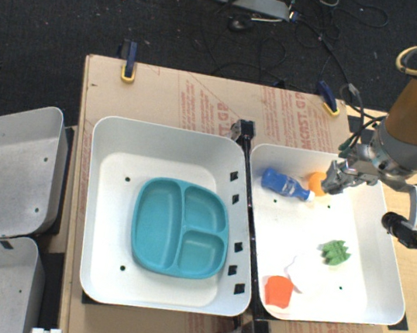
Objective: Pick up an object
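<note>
My gripper point(333, 181) is low in the right bin point(375, 302), near its back edge. An orange object point(316, 182) lies right at the fingertips on their left, partly hidden by them. A blue bottle point(284, 185) lies on its side just left of that. A green leafy toy point(334, 252) sits mid-bin, and an orange-red cup with a white tag point(279, 290) rests near the front left corner.
The left bin point(117, 147) holds a teal divided plate point(181, 228). A black divider with clips point(245, 222) runs between the bins. White trays point(4, 169) lie off the bench at the left.
</note>
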Action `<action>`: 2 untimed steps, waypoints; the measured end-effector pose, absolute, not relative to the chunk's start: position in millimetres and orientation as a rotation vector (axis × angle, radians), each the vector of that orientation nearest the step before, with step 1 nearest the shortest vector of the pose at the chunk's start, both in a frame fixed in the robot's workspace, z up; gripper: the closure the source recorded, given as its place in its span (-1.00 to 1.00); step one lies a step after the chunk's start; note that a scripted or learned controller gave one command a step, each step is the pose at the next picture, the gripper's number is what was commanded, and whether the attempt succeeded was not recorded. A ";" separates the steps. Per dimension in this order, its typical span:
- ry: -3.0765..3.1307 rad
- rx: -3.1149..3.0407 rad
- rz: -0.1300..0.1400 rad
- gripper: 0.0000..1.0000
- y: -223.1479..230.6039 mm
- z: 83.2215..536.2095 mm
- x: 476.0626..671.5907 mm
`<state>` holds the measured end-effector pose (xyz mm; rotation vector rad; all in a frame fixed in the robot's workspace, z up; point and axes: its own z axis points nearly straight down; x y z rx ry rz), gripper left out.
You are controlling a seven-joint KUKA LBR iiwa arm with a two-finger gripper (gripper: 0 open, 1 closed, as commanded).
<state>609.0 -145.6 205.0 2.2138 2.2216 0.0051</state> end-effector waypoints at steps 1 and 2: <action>2.223 2.217 0.002 1.00 -145.5 211.3 609.7; 2.228 2.218 -0.002 1.00 -104.3 207.6 589.1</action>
